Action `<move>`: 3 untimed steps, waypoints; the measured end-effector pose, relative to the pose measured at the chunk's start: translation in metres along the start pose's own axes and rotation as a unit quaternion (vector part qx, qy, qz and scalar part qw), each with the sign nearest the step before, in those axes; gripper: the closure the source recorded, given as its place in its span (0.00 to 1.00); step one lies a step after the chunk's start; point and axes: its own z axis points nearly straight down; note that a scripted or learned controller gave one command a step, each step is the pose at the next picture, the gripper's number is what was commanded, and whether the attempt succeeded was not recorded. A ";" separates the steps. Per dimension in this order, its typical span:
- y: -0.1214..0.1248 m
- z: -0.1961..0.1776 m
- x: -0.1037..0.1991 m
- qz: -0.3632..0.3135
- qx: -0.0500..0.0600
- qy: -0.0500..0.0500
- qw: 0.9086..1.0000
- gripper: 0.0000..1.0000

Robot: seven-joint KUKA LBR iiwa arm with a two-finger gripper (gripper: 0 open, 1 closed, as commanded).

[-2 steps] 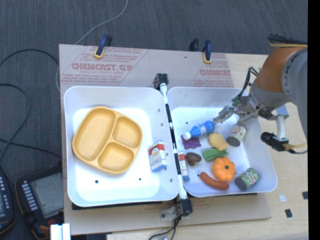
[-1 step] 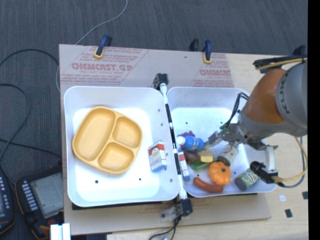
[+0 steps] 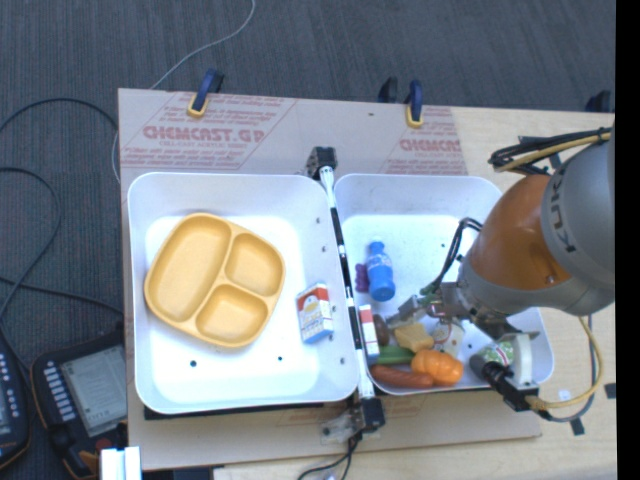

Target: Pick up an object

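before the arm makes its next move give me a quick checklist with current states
1. Gripper is over the right bin, above the toy pile: ok.
2. An object sits between the fingers: cannot tell, the wrist blocks the view.
3. Pickable targets are nearby: ok, orange toy carrot, red chili and yellow piece crowd the bin's near corner.
4. Blue bottle lies apart from the pile, to the gripper's left: ok.
5. Left bin contents are out of the arm's way: ok, yellow divided tray and small carton sit there.
6. Targets are separated enough for a clean grasp: not ok, the pile is tightly packed.
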 end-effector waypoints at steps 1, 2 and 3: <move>0.001 -0.010 0.000 0.000 -0.001 0.001 1.000 1.00; 0.001 -0.010 0.000 0.000 0.000 0.000 1.000 0.00; 0.002 -0.020 0.000 0.000 0.000 0.000 1.000 1.00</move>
